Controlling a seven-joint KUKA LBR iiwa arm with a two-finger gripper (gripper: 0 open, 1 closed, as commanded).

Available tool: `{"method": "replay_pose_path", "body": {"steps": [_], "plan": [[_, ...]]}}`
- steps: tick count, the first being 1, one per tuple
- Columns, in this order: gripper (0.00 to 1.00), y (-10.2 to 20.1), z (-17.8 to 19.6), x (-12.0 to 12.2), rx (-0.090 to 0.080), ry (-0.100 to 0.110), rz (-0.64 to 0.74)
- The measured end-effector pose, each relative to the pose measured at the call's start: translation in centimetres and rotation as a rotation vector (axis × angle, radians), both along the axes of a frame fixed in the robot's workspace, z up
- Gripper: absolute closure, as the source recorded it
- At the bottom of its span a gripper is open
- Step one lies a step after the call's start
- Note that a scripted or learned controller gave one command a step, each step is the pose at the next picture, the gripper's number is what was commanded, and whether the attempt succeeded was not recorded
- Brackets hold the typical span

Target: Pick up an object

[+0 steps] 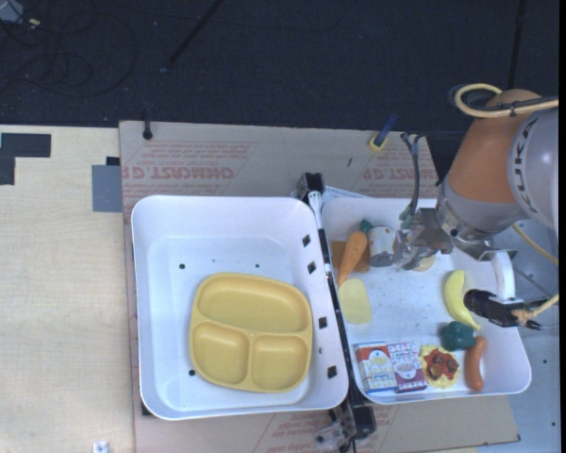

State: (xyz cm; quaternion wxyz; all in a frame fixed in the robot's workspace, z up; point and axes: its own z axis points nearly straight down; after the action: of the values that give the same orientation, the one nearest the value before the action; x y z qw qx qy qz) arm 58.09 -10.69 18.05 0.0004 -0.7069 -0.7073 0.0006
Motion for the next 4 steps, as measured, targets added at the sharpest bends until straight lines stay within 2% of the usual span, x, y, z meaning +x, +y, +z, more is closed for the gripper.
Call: {"method": "replay_pose_path", "body": {"steps": [1,2,3,4], "plan": [[0.00,0.0,-0.1,0.0,0.000,0.002,0.001],[0.00,1.8,-8.5,5.5,0.000,0.001,0.000],[0.00,-4.9,-9.3,1.0,0.001,0.002,-0.002],[0.00,0.2,-9.4,6.3,0.001,0.002,0.001]]}}
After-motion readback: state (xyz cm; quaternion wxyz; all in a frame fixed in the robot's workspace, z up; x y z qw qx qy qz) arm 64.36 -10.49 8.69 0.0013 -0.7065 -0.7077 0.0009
